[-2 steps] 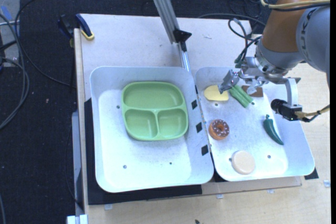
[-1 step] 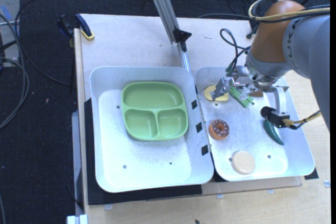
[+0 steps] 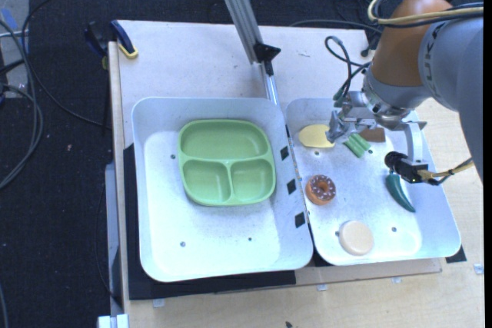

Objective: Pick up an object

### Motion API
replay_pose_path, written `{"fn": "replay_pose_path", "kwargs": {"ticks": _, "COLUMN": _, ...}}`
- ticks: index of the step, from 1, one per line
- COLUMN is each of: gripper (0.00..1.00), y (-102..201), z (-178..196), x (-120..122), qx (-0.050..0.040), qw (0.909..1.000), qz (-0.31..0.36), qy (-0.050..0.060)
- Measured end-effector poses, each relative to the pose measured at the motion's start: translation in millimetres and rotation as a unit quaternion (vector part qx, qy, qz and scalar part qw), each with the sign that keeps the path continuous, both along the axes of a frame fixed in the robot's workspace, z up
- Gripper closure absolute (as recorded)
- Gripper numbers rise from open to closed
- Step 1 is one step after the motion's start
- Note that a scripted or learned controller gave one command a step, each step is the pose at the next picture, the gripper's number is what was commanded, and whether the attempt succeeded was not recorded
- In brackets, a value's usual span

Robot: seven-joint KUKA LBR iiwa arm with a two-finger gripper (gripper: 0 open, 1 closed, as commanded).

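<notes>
Plausibly the tool [image 3: 344, 133], grip state unreadable, could slip between yellow piece [image 3: 314, 137] and green block [image 3: 357, 145], catching neither.

Grey arm [image 3: 453, 57] reaching in from the right, orange band [image 3: 407, 38] showing above the wrist, wrist bending downward — gripper [image 3: 339, 133] pointing down and hanging low, cables looping beside the wrist — arm body filling the upper right
</notes>
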State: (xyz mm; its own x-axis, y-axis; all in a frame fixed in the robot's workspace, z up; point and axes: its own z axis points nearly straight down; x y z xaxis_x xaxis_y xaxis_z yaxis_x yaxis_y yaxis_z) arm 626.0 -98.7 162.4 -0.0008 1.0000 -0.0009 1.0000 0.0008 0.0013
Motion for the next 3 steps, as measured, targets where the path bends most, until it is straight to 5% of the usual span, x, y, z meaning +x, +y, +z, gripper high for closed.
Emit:
{"fn": "replay_pose_path", "kwargs": {"ticks": 1, "gripper": 1.00, "y": -2.6, "z": 43.6, "x": 4.1, "qx": -0.0002, "qw": 1.0000, "qz": 0.000, "qy": -0.002}}
{"fn": "replay_pose_path", "kwargs": {"ticks": 2, "gripper": 1.00, "y": -2.6, "z": 49.2, "x": 4.7, "qx": 0.0003, "qw": 1.0000, "qz": 0.000, "qy": 0.000}}
{"fn": "replay_pose_path", "kwargs": {"ticks": 3, "gripper": 1.00, "y": 48.3, "z": 42.3, "x": -1.8, "qx": 0.0014, "qw": 1.0000, "qz": 0.003, "qy": 0.001}}
